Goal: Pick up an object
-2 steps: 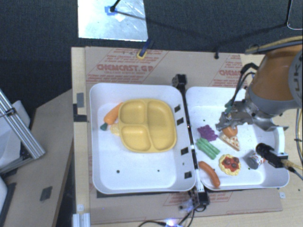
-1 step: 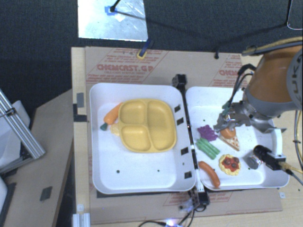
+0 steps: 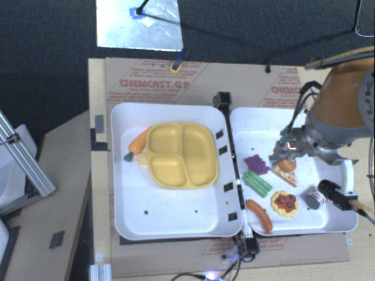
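Hovering over burger in right bin, pincer state unclear; crowded grapes and beans could cause a miss.

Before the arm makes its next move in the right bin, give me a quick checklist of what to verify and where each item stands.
1. Gripper over the right bin: ok.
2. Target under it: the orange toy lies just below: ok.
3. Room around the target: purple grapes and green beans lie apart from it: ok.
4. Something held between the fingers: cannot tell.
5. Left bin, with its yellow plate and carrot, away from the arm: ok.
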{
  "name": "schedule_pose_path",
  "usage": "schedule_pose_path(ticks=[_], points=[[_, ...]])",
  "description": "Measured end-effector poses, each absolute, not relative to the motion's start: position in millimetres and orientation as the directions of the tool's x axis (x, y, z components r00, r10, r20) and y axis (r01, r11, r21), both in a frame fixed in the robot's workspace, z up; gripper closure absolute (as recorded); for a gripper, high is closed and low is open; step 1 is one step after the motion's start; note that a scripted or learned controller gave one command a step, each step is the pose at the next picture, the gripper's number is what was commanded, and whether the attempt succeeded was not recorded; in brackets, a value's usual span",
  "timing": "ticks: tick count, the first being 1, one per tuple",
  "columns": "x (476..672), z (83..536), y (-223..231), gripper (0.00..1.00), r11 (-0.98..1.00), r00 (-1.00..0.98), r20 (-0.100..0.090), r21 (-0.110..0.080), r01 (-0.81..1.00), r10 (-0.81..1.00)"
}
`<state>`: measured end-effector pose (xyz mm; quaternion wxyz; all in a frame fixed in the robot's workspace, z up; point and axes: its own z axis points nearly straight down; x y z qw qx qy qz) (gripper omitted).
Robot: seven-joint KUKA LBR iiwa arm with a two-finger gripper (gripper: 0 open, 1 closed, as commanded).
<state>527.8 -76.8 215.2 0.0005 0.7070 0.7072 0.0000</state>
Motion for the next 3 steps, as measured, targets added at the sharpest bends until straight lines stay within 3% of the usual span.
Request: schedule_pose_path(ticks=[3], points=[[523.3,233.4,-68.1,1.00,0.005,-0.005,0.000,0.003,1.000,1.000]])
